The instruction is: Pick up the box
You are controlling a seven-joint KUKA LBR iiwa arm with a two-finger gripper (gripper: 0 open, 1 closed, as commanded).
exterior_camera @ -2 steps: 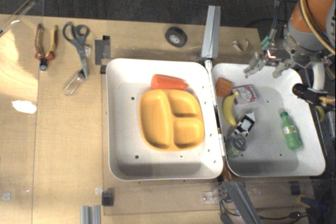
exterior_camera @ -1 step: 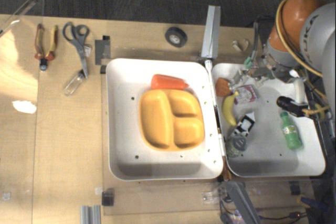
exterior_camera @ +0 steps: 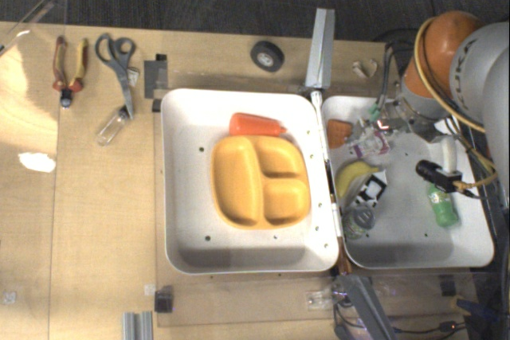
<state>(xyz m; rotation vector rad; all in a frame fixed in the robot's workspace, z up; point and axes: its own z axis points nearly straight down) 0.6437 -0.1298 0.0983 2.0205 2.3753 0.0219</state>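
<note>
A small black-and-white box point(exterior_camera: 371, 188) lies in the right bin point(exterior_camera: 414, 247), near its left wall and leaning against a yellow banana-shaped item point(exterior_camera: 349, 174). My gripper point(exterior_camera: 382, 122) hangs over the far left part of that bin, above a crumpled clear packet point(exterior_camera: 368, 144). It is well beyond the box and apart from it. The grey arm with its orange band point(exterior_camera: 437, 52) reaches in from the upper right. Nothing can be seen held in the gripper.
The right bin also holds an orange piece point(exterior_camera: 339, 130), a grey round object point(exterior_camera: 360, 218) and a green bottle point(exterior_camera: 443, 208). In the left bin point(exterior_camera: 187, 243) sit a yellow divided tray point(exterior_camera: 260, 181) and a red-orange item point(exterior_camera: 255, 123). Scissors point(exterior_camera: 119, 64), pliers point(exterior_camera: 68, 68) and a tape roll point(exterior_camera: 267, 55) lie on the bench.
</note>
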